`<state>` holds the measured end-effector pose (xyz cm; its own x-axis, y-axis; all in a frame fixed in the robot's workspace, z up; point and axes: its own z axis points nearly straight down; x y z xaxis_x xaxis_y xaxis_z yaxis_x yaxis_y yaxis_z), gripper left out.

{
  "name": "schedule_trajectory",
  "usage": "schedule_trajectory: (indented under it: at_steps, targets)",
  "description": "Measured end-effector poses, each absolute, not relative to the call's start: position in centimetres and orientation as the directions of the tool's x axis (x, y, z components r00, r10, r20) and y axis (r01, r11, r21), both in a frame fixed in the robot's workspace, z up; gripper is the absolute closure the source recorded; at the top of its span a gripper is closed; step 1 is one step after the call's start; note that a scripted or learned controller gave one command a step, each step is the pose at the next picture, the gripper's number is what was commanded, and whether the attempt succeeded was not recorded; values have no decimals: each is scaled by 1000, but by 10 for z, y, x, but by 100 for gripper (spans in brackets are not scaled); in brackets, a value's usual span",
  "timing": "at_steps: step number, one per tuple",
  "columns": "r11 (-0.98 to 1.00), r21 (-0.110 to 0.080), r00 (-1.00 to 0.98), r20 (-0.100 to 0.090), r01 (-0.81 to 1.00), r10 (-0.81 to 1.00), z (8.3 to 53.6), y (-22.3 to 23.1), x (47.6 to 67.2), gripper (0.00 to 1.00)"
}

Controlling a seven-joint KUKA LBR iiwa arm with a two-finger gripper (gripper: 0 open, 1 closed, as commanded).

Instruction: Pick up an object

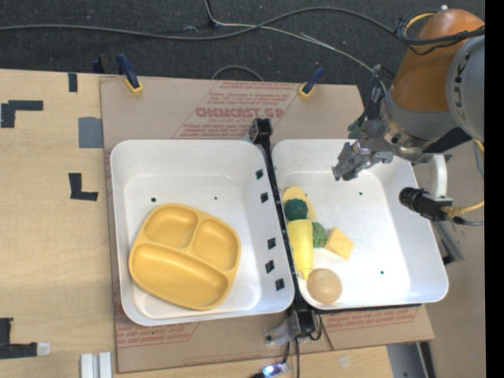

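Hovering jaws (347, 166), spread unclear, cannot tell; yellow corn cob (298, 245) lies at seven o'clock, long axis twelve-to-six, in right bin (409, 235).

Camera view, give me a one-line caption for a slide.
Gripper poised above the right bin, apart from its toy foods; a yellow divided plate lies in the left bin.

The scene is viewed by 1 fixed camera set above the bench (47, 211), looking down at a slant from a moderate height. Both white bins (126, 164) are framed whole, and the arm (433, 61) is seen at the right
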<state>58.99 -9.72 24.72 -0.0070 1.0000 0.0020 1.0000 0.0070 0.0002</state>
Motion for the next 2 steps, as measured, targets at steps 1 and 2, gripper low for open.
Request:
schedule_trajectory:
  at_steps: [1,2]
  targets:
    - [5,-2,-5,1,1000,1000,240,-54,584,100]
    - [8,-1,-8,1,1000,1000,238,8,587,100]
